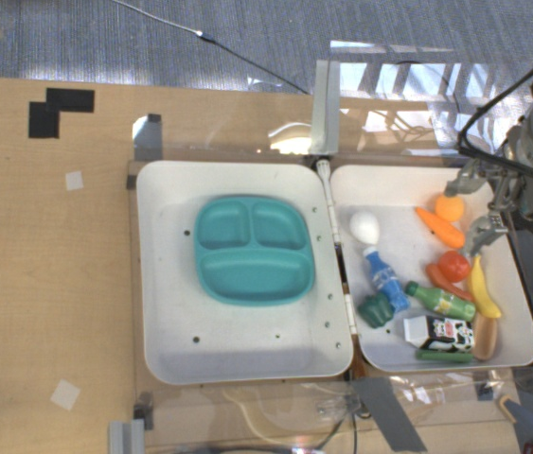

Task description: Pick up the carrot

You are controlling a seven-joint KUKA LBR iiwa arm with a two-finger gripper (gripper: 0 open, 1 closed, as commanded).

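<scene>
Two shallow white bins stand side by side on the wooden bench. The left bin [167, 348] holds one teal plastic plate with three compartments [251, 250], lying flat near the middle.

The right bin [380, 353] holds many small things. The orange plastic carrot [439, 226] lies tilted in the upper right part, just under a round orange fruit [450, 206]. A white egg [365, 226] lies at the upper left, apart from the others. Below it lie a small blue bottle [383, 279], a dark green piece [374, 310], a green bottle [444, 300], a red tomato [453, 266], a yellow banana [483, 291], a hot dog [485, 334] and a small black and white carton [442, 331].

The gripper [489, 227] hangs at the right edge of this bin, near the carrot but not touching it. Its two fingers seem apart, with nothing between them.
</scene>
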